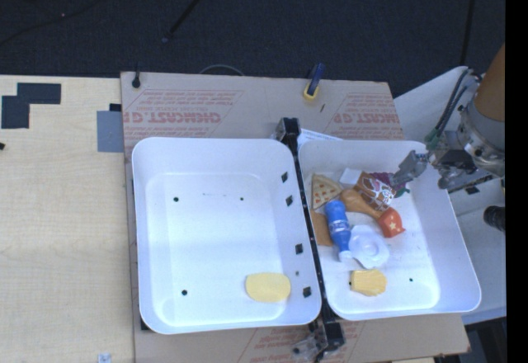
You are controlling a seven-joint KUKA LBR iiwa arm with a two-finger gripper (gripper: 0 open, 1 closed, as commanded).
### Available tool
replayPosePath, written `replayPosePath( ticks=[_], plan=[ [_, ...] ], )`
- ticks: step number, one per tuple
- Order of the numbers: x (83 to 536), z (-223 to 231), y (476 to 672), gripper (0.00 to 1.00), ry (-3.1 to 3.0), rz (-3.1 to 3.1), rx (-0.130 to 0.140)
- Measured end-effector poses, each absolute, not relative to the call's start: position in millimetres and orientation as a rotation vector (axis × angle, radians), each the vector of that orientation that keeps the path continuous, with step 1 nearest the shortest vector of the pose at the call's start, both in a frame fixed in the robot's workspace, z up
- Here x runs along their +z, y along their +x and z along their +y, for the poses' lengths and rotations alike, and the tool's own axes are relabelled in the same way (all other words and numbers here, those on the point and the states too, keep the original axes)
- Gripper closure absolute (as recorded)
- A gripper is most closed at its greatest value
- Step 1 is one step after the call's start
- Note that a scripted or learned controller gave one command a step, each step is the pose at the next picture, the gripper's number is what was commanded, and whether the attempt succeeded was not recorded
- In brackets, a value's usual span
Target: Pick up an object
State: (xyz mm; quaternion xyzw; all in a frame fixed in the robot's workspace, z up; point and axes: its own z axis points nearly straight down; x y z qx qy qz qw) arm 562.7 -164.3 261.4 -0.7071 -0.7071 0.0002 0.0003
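The tool (429, 165) hangs above the far right edge of the right white bin (458, 271), fingers spread apart, gripping nothing. The nearest candidate, a crumpled dark red-and-white snack packet (376, 186), lies just left of the tool; its long axis runs diagonally toward the small orange-red plastic piece (391, 223) below the tool's left finger. A blue cylindrical bottle (337, 223) lies farther left. Objects crowd closely together, so finger clearance is judged tight.
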Motion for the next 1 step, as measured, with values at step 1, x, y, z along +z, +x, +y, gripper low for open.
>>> replayPosePath(
  ticks=[1],
  plan=[
    [103.7, -143.7, 557.9, 0.0, -2.228, -2.228, -0.009]
  ],
)
